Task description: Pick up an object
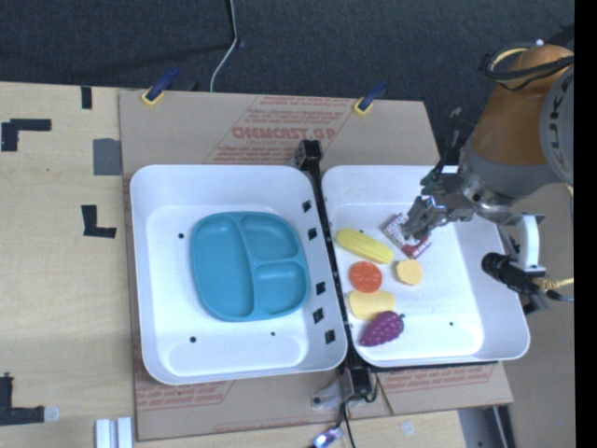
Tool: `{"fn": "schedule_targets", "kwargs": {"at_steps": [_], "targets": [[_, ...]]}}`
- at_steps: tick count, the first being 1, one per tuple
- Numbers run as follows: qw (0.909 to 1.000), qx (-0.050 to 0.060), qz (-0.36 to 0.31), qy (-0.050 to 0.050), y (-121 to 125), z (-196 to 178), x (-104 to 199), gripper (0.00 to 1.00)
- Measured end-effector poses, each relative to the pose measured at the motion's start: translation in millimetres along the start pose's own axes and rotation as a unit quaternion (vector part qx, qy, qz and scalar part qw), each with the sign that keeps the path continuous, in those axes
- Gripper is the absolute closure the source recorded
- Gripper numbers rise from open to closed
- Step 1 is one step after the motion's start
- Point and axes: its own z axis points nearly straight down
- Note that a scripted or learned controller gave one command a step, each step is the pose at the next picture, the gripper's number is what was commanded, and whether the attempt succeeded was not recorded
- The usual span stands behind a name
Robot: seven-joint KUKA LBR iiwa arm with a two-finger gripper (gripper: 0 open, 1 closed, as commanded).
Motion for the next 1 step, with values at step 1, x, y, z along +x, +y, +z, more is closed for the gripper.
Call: {"fn": "schedule_targets", "kwargs": {"at_steps": [1], "targets": [[1.0000,0.000,0.000,0.000,24.9,8.8,56.3,1.00]]}}
